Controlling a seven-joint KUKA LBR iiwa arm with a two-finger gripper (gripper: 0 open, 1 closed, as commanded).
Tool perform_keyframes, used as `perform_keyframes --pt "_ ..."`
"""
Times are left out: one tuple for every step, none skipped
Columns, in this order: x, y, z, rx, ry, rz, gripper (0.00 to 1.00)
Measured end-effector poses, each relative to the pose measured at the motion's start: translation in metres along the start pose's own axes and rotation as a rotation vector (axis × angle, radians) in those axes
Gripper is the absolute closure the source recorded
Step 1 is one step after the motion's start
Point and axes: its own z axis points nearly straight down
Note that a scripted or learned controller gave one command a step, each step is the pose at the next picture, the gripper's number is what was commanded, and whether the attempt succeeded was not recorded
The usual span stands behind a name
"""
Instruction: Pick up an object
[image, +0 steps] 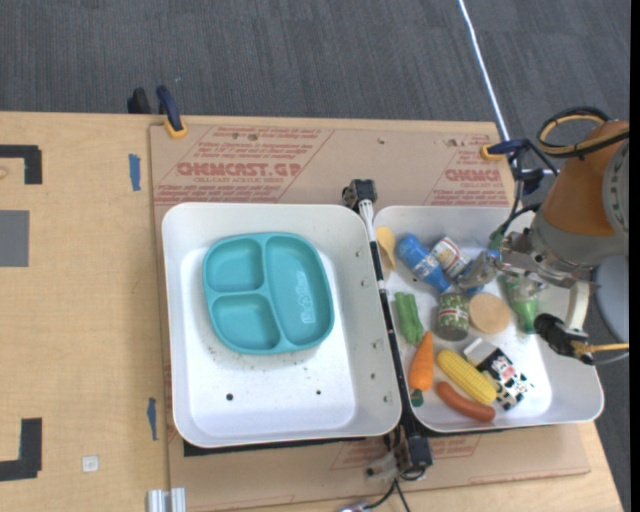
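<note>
I see the counter (70, 300) carrying two white bins. The left bin (190, 300) holds a teal divided plate (268, 293). The right bin (580, 395) is crowded with toy food: corn cob (466, 374), carrot (423, 362), sausage (464, 402), blue bottle (418, 256). My pincer (500, 262) hangs over that bin's upper part; I cannot tell its grip.

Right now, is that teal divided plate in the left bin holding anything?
Empty. The teal divided plate lies flat in the left bin, and all three compartments show bare teal.
</note>
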Motion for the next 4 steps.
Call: perform_keyframes --pt "0.041 -0.04 0.021 0.005 -0.008 0.251 0.0" --pt "0.039 -0.089 0.022 0.009 -0.006 0.043 0.0" --pt "0.047 -0.118 0.021 0.002 -0.008 0.064 0.0" --pt "0.012 -0.04 0.023 0.009 -0.009 0.143 0.0"
